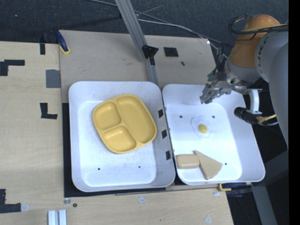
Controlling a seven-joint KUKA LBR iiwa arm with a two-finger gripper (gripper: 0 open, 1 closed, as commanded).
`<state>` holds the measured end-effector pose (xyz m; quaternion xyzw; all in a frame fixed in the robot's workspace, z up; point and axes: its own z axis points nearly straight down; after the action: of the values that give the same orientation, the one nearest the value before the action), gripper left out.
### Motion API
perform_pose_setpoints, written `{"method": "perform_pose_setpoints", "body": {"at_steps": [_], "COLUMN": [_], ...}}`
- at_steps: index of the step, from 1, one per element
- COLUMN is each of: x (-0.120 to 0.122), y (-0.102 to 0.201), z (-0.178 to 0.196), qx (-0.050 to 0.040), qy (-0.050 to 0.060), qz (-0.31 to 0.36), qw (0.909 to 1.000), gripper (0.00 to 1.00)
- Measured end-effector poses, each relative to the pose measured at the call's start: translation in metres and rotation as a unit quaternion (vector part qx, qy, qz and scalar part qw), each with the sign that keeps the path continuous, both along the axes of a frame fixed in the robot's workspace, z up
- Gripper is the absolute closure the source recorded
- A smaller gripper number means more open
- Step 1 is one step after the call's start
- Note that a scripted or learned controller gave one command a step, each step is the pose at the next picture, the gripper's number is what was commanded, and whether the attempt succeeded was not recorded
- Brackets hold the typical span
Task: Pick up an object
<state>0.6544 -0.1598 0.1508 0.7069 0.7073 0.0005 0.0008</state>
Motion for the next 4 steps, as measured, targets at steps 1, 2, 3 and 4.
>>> {"method": "perform_pose_setpoints", "body": {"at_steps": [1,2,3,4], "x": [0.008,0.009,0.007,-0.001], "y": [-0.005,-0.004,0.052,0.103], "z": [0.048,0.086,0.075,0.085], "qx": [-0.0005,-0.0003,0.0005,0.0009], "qy": [-0.001,-0.001,0.002,0.002], "qz": [0.000,0.001,0.002,0.002], "qw": [1.0000,1.0000,1.0000,1.0000], "gripper": [1.00,1.00,1.00,1.00]}}
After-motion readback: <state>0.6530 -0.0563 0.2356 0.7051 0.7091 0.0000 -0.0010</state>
